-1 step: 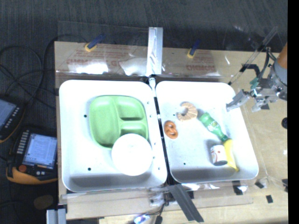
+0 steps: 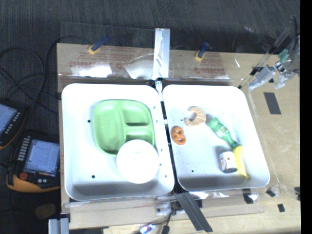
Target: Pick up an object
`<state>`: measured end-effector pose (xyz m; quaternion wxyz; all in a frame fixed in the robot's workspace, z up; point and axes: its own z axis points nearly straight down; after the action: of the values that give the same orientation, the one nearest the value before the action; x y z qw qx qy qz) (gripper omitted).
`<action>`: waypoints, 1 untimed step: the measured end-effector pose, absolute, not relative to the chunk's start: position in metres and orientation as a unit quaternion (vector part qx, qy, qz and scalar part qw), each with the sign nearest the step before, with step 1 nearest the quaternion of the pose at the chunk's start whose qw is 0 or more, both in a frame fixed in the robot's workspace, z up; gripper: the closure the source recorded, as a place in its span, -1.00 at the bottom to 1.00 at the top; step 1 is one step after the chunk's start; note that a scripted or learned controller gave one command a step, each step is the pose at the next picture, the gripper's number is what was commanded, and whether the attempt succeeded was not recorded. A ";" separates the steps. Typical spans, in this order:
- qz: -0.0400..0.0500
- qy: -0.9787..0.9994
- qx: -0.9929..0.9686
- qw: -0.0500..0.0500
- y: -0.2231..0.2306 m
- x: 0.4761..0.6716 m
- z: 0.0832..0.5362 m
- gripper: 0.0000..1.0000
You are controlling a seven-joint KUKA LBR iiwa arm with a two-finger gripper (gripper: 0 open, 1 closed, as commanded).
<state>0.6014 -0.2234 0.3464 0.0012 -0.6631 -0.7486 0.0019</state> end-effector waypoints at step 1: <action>0.002 -0.736 -0.677 0.003 -0.223 0.571 0.216 -1.00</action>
<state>0.5706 -0.2235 0.2158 0.0026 -0.6767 -0.7362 0.0024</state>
